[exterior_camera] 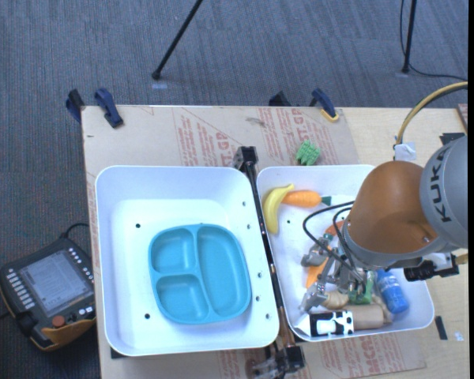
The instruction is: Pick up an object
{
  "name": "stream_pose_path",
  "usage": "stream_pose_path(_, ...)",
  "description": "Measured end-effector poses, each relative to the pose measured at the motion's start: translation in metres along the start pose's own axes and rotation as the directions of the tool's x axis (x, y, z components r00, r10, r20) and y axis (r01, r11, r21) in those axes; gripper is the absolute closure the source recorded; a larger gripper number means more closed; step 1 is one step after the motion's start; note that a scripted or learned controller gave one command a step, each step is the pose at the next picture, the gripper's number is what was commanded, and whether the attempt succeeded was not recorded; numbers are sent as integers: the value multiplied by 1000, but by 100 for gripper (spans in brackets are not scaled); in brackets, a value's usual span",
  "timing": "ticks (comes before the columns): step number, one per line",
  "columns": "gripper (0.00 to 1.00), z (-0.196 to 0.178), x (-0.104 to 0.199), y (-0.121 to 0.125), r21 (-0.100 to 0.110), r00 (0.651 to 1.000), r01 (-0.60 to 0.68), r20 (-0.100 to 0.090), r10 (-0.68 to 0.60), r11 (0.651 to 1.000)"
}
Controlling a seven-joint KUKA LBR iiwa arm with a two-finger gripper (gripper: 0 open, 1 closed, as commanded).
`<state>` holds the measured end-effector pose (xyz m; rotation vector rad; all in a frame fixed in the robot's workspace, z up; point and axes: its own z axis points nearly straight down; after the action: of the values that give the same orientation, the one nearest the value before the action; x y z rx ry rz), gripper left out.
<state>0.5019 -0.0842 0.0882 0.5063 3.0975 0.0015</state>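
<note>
My gripper [313, 279] is low in the right bin [288, 290], under the orange band of the arm [387, 215]. Its two metal fingers [312, 257] stand apart, so it is open, and a small orange carrot piece [312, 275] lies between the tips. I cannot tell whether the fingers touch it. Just right of the tips are a green item [366, 291], a blue bottle [393, 294] and a tan piece [365, 318]. A black-and-white item [332, 324] lies at the bin's front wall. A banana [272, 204] and a whole carrot [302, 199] lie at the far left of the bin.
The left bin [118, 212] holds a blue divided plate [199, 273]. A small green block [306, 153] sits on the bench behind the right bin. Blue clamps [107, 105] grip the bench's far edge. A teach pendant [47, 290] lies on the floor at left.
</note>
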Motion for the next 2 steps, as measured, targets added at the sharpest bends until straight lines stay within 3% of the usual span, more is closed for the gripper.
stream_pose_path(1, 0, -2, -4, 5, 3, 774, 632, 14, -632, 775)
stream_pose_path(2, 0, 0, -65, 25, -2, 840, 542, -1, -542, 840)
